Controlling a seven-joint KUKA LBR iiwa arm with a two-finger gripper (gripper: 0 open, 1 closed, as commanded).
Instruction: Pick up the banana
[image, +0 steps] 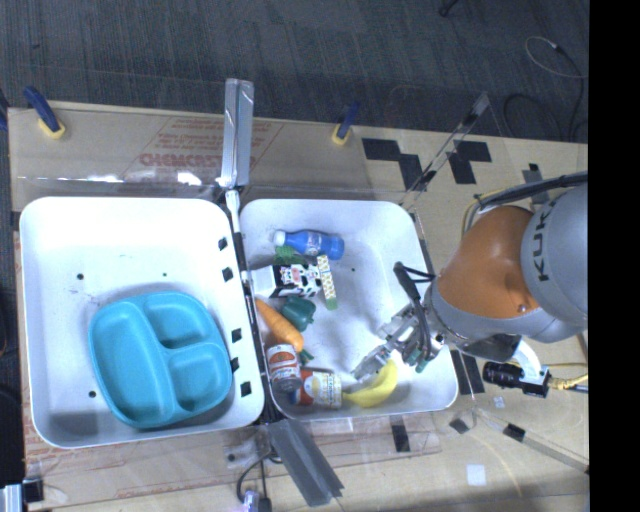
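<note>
Light falls evenly and fairly brightly from above, washing the two white bins (330, 215) nearly to glare along their rims. Soft shadows gather under the blue tray (160, 357) and the arm (500, 275). The picture is slightly soft and grainy, with small things blurred.

Both bins (50, 300) plain white; bench (300, 140) light tan w/ red print near its far edge and black square marks toward far-right corner. Blue clamps (44, 112) on far edge. L bin: teal-blue compartment tray (160, 358). R bin: banana (378, 388) yellow, near front edge; carrot (279, 322) orange by left wall; bottle (310, 243) blue w/ white cap, toward far edge; small box (300, 280) black-and-white patterned; dark green item (298, 312) beside carrot; can (283, 362) w/ red-white label at front-left corner. Arm (500, 275) grey w/ orange band; gripper (400, 345) silver-grey.
</note>
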